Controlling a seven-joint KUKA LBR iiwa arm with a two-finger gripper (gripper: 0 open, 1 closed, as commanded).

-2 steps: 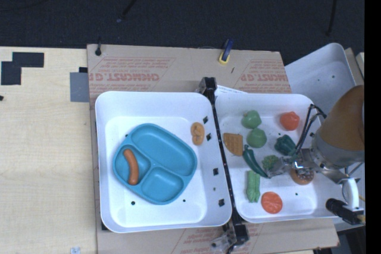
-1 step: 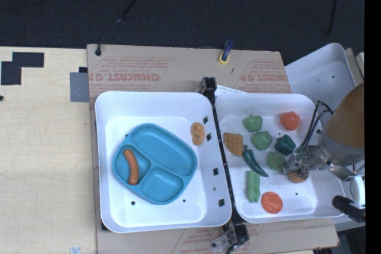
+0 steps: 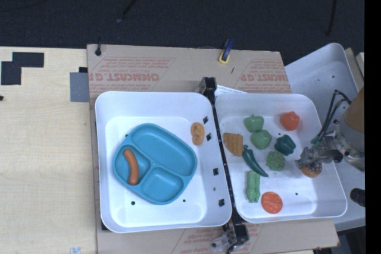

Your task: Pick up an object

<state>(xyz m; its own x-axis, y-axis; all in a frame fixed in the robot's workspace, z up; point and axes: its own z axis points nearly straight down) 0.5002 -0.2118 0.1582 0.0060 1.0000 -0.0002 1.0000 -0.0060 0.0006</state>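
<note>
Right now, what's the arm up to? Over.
Gripper low at right bin's right side, over a brownish item. No lift seen. Dark green pepper close by.

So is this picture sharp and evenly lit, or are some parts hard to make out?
In the camera view the two white bins are bright and clear; the floor behind is dim; the gripper looks soft and blurry, so its fingers are hard to read.

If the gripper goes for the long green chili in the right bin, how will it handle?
The green chili looks thin and curved, so it may pivot when nudged. It touches the broccoli, likely dragging that along. Probably light, glossy plastic: could slip.
</note>
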